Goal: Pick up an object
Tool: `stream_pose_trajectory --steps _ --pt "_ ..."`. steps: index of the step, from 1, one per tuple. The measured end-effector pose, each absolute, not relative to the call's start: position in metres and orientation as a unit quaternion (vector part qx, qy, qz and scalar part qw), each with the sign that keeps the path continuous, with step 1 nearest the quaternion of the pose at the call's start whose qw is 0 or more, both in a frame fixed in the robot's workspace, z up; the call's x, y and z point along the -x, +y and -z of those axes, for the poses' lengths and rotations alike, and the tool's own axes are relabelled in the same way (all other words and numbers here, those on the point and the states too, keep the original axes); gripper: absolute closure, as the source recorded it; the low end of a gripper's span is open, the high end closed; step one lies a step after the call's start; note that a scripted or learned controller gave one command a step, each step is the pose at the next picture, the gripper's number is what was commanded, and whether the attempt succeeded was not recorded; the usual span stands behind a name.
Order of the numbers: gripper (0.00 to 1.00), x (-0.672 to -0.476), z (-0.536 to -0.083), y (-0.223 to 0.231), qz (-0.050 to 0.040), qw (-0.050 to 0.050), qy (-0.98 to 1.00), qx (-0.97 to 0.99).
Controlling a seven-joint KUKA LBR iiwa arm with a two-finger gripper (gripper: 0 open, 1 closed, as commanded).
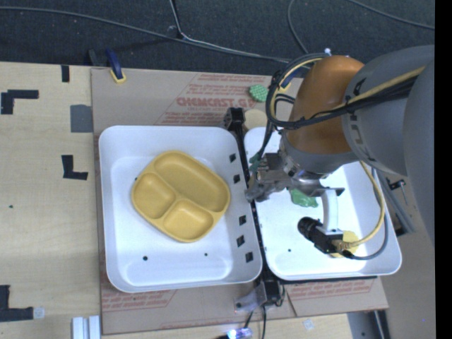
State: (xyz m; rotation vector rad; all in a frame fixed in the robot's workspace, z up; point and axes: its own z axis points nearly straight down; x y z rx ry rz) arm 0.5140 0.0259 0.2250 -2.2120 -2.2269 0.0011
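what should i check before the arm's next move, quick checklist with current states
1. Gripper is over a bin: ok, it sits at the left edge of the right bin, by the divider.
2. Something held between the fingers: cannot tell, the wrist hides them.
3. A target lies near: ok, a small green object lies just beside the gripper in the right bin.
4. Yellow divided plate location: ok, it lies flat in the left bin, apart from the gripper.
5. Cable clearance: not ok, a yellow cable loops over the right bin near a black part.
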Motion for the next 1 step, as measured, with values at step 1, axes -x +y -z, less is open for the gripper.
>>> stream_pose_trajectory --steps 1 --pt "1.0 -0.5073 -0.2154 0.0731 -0.0011 0.001 -0.709 0.705"
